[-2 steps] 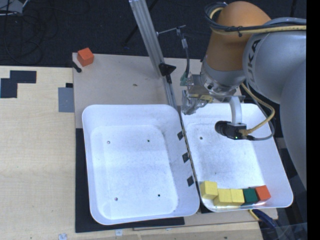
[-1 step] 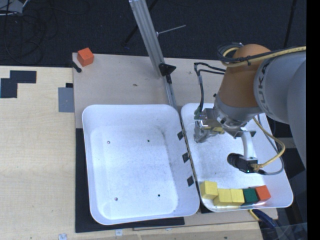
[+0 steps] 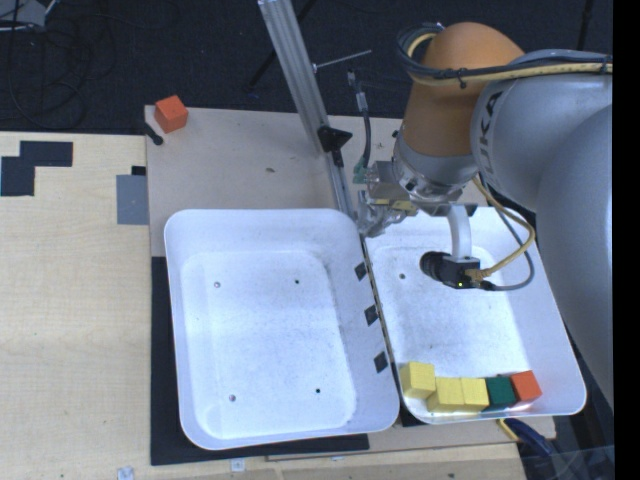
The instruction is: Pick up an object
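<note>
1. The gripper point(image 3: 380, 213) hangs over the top-left corner of the right bin point(image 3: 560, 368), just beside the divider; whether it is apart or together I cannot tell.
2. At 5 o'clock, well apart from it, the blocks point(image 3: 470, 392) lie in a row against the bin's near rim: three yellow, a green block point(image 3: 498, 391) and a red block point(image 3: 525, 385).
3. They look light, stiff and matte (foam or wood, probably). They are packed touching, so the end yellow block point(image 3: 418, 378) offers the freest flat sides to pinch.
4. At 10 o'clock, an orange cube point(image 3: 171, 113) sits on the bare bench.

One fixed camera above the bench point(image 3: 250, 168) looks down slantwise, fairly near, on both bins point(image 3: 260, 308).
</note>
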Motion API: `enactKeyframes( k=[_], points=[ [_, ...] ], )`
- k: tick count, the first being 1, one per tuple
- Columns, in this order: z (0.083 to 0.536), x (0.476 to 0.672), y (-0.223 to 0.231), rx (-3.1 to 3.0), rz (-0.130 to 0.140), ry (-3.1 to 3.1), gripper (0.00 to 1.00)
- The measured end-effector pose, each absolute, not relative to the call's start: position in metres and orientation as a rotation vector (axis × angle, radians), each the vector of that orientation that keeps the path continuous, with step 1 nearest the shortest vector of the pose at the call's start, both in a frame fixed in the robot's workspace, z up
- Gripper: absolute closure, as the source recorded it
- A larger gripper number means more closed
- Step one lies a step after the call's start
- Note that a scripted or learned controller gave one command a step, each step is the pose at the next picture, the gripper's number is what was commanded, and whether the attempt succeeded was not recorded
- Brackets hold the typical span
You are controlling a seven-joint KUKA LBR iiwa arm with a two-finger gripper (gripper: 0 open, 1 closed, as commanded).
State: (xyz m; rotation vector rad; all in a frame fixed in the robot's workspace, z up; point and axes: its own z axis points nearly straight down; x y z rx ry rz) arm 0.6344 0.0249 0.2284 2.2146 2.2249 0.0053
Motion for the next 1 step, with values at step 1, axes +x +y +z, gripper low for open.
enactKeyframes(
  k=[1],
  points=[
    [0.2263, 0.6658, 0.0012, 2.222, -0.002, 2.220, 1.00]
  ],
)
